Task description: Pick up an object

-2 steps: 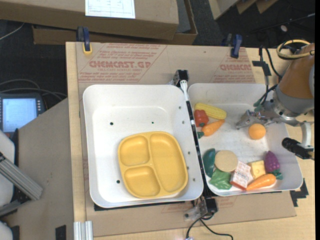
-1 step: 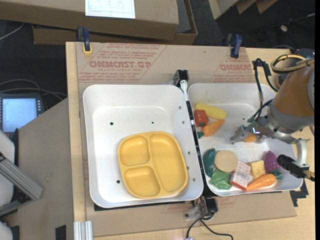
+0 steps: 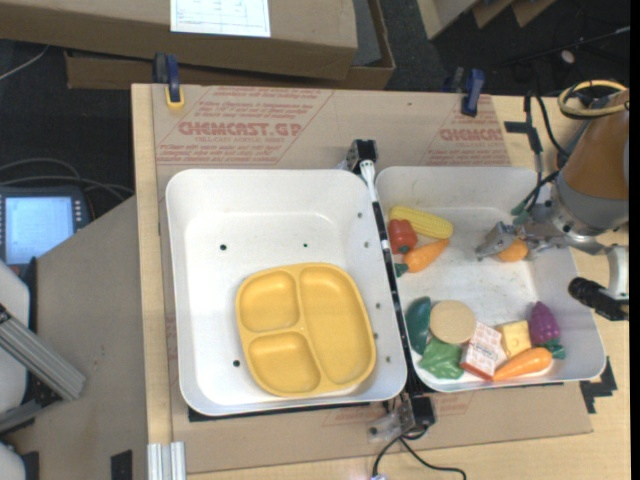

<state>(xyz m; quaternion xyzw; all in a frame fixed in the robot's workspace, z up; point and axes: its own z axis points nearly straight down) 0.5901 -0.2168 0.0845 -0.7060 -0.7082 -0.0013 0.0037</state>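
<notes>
A small, rounded orange plastic toy (image 3: 514, 252) lay in the right-hand shallow white bin (image 3: 470, 183), near its far right side, partly hidden behind the grey two-finger gripper (image 3: 500, 240), whose fingers sat against it. It rested on the bin floor, apart from the other toys.

The tool (image 3: 497, 241) hangs low over the right bin (image 3: 470, 180), a small orange piece (image 3: 513, 252) just beside its fingers. Toy foods crowd that bin's near edge; a yellow divided plate (image 3: 303, 328) lies in the left bin (image 3: 230, 208) on the counter (image 3: 250, 128)
</notes>
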